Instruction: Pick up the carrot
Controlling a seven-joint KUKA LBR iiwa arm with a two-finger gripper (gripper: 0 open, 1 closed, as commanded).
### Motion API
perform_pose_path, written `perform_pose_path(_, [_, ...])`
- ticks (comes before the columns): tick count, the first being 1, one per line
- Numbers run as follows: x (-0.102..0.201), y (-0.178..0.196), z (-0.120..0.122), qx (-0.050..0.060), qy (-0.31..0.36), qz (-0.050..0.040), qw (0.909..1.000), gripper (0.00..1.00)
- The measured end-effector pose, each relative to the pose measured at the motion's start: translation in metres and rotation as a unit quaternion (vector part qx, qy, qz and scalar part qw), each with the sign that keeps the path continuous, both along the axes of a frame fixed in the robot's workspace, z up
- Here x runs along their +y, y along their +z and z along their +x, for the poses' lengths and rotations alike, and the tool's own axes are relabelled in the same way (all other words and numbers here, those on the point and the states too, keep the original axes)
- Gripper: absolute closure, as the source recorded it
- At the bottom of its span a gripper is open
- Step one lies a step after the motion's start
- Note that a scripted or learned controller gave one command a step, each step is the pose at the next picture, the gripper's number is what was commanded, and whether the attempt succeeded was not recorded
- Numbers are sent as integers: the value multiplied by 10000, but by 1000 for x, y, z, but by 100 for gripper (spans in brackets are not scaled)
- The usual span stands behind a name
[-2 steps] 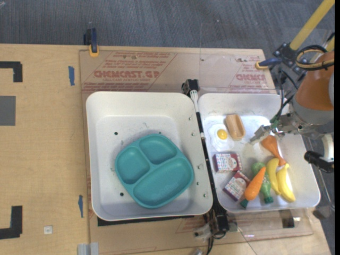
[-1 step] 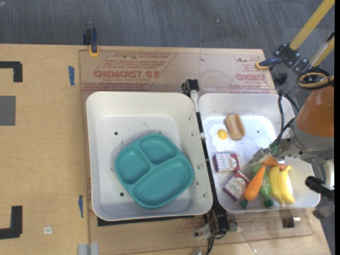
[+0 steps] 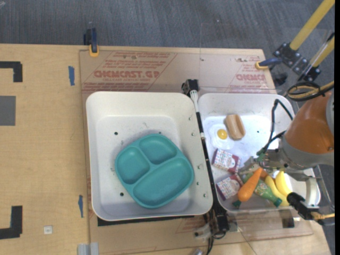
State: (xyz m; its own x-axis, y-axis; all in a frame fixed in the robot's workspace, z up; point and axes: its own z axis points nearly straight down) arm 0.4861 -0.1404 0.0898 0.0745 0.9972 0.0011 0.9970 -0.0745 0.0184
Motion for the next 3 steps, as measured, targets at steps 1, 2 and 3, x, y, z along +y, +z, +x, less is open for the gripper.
perform_pose_path(1, [-5,11,1,-43,-27,-63,10000,100])
perform_pose_path(2, [21,2,-2,-2,344,-80,9994,100])
perform_pose_path(3, [89,98,28,56,-94,17,9999,100])
